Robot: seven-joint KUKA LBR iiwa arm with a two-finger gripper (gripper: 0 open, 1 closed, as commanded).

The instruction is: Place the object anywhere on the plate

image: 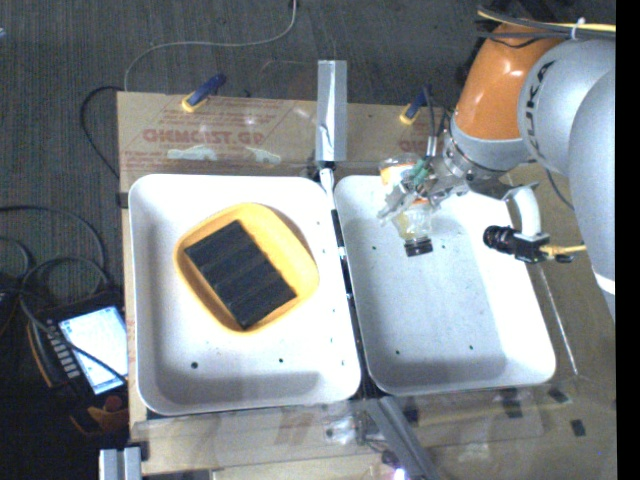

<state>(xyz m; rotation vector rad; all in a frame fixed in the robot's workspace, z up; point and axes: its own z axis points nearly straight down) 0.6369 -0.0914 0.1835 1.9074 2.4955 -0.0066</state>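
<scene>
Grey casing with an orange band marks the arm (pixel 560 98), which is seen reaching in from the right and bending down over the far part of the right bin (pixel 450 318). Its wrist is turned towards the divide between the two bins. The left bin (pixel 160 368) bears a yellow plate (pixel 195 240) near its middle. A dark ribbed slab (pixel 240 273) lies flat on that plate at a slant, covering most of it.

The gripper (pixel 412 200) is held low over the right bin, close to its far wall and well apart from the plate. Whether it is wide, narrow or clamped on anything cannot be told, as the tool is small and cluttered in the view.

Just below the gripper a small object (pixel 417 240) is seen, pale with a dark end, touching or nearly touching the tool. Whether it is carried or merely rests on the bin floor cannot be told. It is judged to be the thing to be placed, though this is not certain.

Such a piece is judged to be light and stiff. It is likely smooth enough to slip or roll if nudged. It would best be taken across its narrow body, near the middle, not by the dark end. A firm, centred closing would be called for, since a glancing touch could push it along the slick white floor.
</scene>
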